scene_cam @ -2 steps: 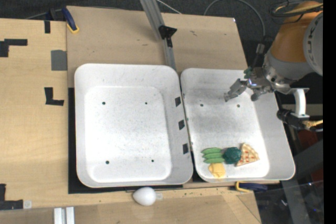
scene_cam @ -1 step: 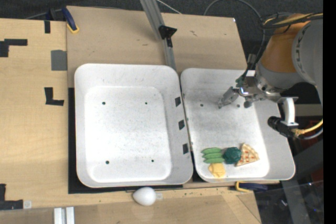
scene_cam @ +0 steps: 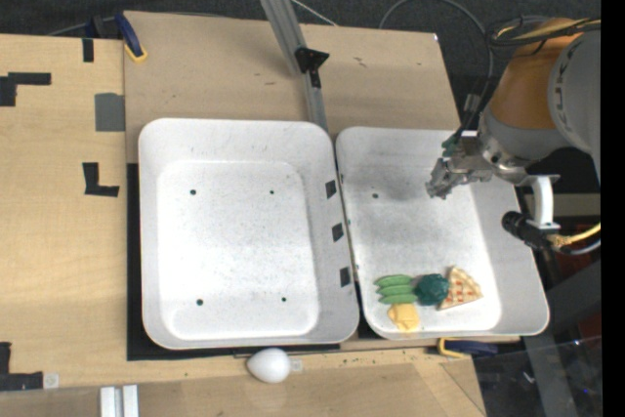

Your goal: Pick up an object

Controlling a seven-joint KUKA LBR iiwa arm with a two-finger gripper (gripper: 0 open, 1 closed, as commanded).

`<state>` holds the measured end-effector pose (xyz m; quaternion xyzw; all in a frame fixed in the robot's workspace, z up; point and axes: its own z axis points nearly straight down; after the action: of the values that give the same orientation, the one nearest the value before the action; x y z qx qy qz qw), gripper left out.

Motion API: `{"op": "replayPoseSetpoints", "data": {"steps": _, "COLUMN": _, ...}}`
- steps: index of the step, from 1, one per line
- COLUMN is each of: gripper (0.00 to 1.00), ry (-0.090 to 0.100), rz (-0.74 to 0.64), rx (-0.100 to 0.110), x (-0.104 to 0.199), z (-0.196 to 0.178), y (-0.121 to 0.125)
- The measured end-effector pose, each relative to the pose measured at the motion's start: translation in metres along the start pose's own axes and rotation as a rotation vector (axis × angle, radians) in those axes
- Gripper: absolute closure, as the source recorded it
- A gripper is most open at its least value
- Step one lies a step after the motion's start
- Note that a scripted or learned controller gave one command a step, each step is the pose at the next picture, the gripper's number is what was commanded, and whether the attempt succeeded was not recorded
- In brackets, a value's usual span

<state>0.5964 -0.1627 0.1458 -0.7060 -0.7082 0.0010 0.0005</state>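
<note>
Your gripper (scene_cam: 441, 183) hangs over the upper part of the right bin (scene_cam: 410, 210), with nothing seen between its fingers; whether they are apart or together, you cannot tell at this angle. The candidate objects sit clustered at that bin's near edge: green pea pods (scene_cam: 395, 286), a dark green piece (scene_cam: 431, 288), a yellow piece (scene_cam: 404, 314) and a pizza slice (scene_cam: 461, 289), touching or just beside one another. The left bin (scene_cam: 234, 229) holds none of them. Judgement: approach step, no grasp made. Next move calls for travel toward the cluster, then a descent onto one piece at its outer side. A white egg (scene_cam: 269, 365) lies on the bench outside the bins.
</note>
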Motion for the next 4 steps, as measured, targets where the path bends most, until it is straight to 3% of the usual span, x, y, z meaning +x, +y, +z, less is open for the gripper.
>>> {"op": "replayPoseSetpoints", "data": {"steps": 1, "gripper": 1.00, "ry": 0.000, "rz": 0.002, "rx": -0.005, "x": 0.002, "z": -0.043, "y": 0.004}}
{"op": "replayPoseSetpoints", "data": {"steps": 2, "gripper": 1.00, "ry": 0.000, "rz": 0.002, "rx": -0.003, "x": 0.002, "z": -0.061, "y": 0.005}}
{"op": "replayPoseSetpoints", "data": {"steps": 4, "gripper": 1.00, "ry": 0.003, "rz": -0.005, "rx": -0.002, "x": 0.120, "z": -0.072, "y": 0.019}}
